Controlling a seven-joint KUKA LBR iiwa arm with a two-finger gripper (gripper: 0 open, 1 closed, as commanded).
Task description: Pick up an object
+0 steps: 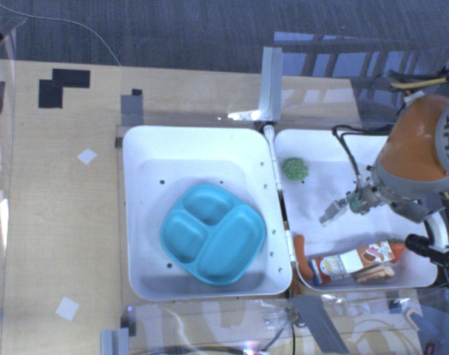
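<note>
Nothing is seen between the tips of the end effector (332, 214), so the pick is judged not yet done; the whole grasp and lift are left. The end effector is seen at centre right of the frame, over the bare floor of the right bin (324, 187), pointing toward the lower left. Whether its tips are spread or pressed together cannot be told at this size.

Candidate things lie in the same bin: a green ball (295, 169) toward the bin's upper left corner, apart from the end effector, and a packet (355, 261) with a red strip (299, 249) beside it along the bin's lower edge, below the end effector. No contact with any of them is seen. A blue divided plate (213, 233) rests in the left bin (146, 198), well apart from the arm.

The arm (416, 150) is reached in from the right of the frame, its orange band uppermost, the wrist bent down and leftward over the worktop (61, 220).
</note>
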